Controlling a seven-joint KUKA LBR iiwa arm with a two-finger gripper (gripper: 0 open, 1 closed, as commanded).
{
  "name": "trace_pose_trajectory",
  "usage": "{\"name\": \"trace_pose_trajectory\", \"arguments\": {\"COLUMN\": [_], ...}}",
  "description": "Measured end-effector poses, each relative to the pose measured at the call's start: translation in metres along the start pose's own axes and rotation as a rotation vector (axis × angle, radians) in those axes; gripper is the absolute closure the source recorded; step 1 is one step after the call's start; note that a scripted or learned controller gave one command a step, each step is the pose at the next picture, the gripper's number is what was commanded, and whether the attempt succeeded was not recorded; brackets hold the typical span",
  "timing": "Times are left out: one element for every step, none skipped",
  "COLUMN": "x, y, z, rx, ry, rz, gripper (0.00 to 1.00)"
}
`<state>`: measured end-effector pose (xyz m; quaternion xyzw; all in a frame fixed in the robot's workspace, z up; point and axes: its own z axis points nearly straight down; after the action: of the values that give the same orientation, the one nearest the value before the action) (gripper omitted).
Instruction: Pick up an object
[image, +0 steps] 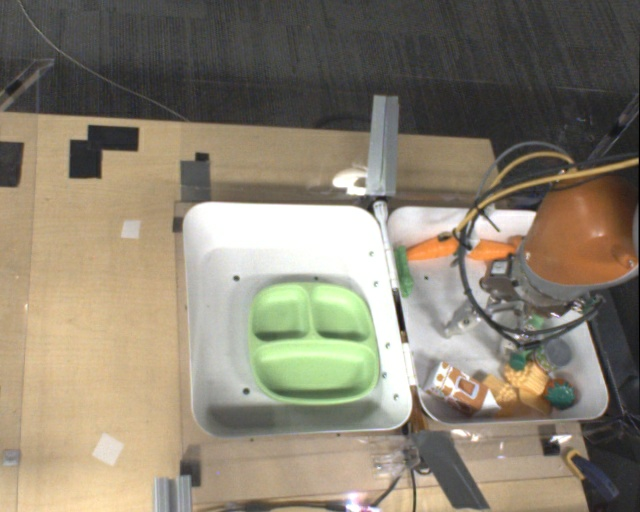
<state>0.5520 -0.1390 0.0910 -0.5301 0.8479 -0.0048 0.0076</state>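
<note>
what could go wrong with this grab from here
The gripper hangs over the right bin, whose small items crowd the near corner: a brown packet touching other toys, so fingers may catch two or none. Loose cables loop low by the carrot and could snag.

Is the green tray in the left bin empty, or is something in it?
Empty. The green tray lies flat in the left bin, and all three compartments show only bare green surface.

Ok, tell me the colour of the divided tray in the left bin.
Light green; the divided tray shows plainly in the camera view.
</note>
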Motion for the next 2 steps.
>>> {"name": "trace_pose_trajectory", "arguments": {"x": [-0.034,-0.015], "y": [0.041,0.044], "z": [-0.002,-0.018], "rx": [0.005,-0.010], "ry": [-0.001,0.002], "rz": [-0.119,-0.251], "gripper": [0.00,0.00]}}
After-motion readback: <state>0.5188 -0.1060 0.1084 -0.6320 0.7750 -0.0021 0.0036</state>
